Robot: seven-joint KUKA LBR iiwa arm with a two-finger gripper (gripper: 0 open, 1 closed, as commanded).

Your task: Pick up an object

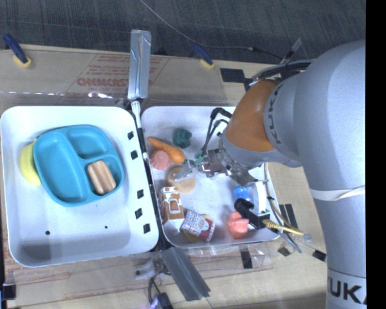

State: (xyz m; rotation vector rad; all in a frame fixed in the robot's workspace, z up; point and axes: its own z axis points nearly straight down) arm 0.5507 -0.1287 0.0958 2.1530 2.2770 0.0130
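**Tool low over the round tan piece in the right bin**

The round tan object (pixel 182 177) lies near the middle of the right bin (pixel 180 116), close to its left wall; it sits just left of the tool (pixel 202 166), almost touching it, so the coming move is judged a short shift leftward and down; whether the tool is spread or pinched cannot be told, the wrist hiding it; an orange carrot-like piece (pixel 167 149) lies just beyond, its long axis slanting; a small carton (pixel 172 203) lies nearer; the left bin (pixel 64 243) holds a blue tray (pixel 67 156).

tan round piece (pixel 182 177) | lying flat | right bin, centre-left, below carrot (pixel 166 149)
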